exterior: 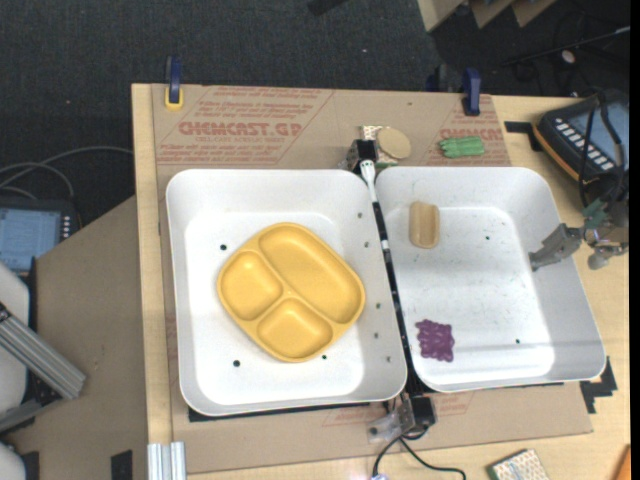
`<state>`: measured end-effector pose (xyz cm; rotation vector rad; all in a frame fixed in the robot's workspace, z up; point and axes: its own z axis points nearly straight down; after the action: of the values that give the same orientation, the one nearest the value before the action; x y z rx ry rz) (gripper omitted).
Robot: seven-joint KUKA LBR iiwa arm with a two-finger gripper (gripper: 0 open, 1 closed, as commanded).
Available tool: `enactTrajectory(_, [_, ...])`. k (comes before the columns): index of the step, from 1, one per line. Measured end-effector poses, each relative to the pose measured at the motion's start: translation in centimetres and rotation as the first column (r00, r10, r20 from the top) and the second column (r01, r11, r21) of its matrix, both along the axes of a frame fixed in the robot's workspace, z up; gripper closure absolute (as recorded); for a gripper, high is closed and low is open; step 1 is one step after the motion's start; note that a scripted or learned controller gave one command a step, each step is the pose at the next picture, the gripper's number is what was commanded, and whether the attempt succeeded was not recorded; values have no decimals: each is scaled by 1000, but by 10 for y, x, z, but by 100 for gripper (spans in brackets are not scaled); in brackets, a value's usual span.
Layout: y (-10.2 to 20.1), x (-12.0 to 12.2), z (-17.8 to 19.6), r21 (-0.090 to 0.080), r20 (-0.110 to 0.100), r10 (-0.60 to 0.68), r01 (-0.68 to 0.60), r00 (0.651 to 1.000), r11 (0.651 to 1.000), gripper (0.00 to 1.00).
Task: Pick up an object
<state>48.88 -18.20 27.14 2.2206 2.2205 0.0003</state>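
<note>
In the right bin (560,353), a tan block (425,224) lies near the far left corner. A bunch of purple grapes (435,339) lies near the front left. A yellow divided plate (290,290) sits in the middle of the left bin (200,368). My gripper (568,244) reaches in low over the right bin's right rim, grey and partly cut off. It is well to the right of the tan block and the grapes, and nothing shows in it.
A green object (462,147) and a round tan disc (394,144) lie on the cardboard behind the bins. Blue clamps (471,93) hold the board's far edge. A dark device with cables (585,138) sits at the far right.
</note>
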Motion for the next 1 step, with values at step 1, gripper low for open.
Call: enactTrajectory(1, [-32,-11,-49,2,-7,-3,3,1000,1000,0])
